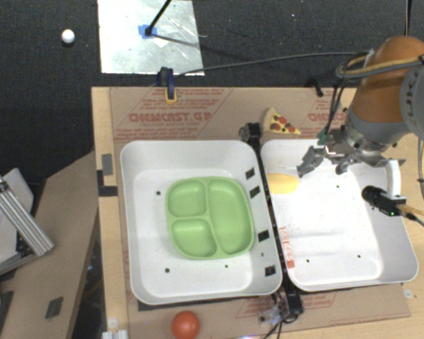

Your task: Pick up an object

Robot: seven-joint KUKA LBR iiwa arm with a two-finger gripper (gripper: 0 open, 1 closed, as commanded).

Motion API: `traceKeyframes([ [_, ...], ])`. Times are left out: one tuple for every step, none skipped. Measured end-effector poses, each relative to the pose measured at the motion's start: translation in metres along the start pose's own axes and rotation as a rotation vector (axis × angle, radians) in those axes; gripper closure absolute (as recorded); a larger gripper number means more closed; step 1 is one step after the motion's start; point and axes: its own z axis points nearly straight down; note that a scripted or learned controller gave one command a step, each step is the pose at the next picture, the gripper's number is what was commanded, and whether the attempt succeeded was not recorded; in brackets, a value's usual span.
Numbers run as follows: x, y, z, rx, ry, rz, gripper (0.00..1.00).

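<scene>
The gripper (324,163) hangs, jaws apart, over the right bin (354,264), beside a yellow object (282,184); green tray (209,217) fills the left bin (149,272).

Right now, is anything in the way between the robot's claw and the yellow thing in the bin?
Nothing visible is in the way. The gripper hangs over the right bin, and the yellow object lies just to its left on the bin's bare white floor, near the wall between the bins.
</scene>
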Motion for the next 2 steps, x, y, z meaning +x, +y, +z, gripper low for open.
traceKeyframes([
  [0.004,-0.004,0.043,-0.001,0.000,0.000,0.00],
  [0.003,-0.011,0.088,0.000,0.000,0.000,0.00],
])
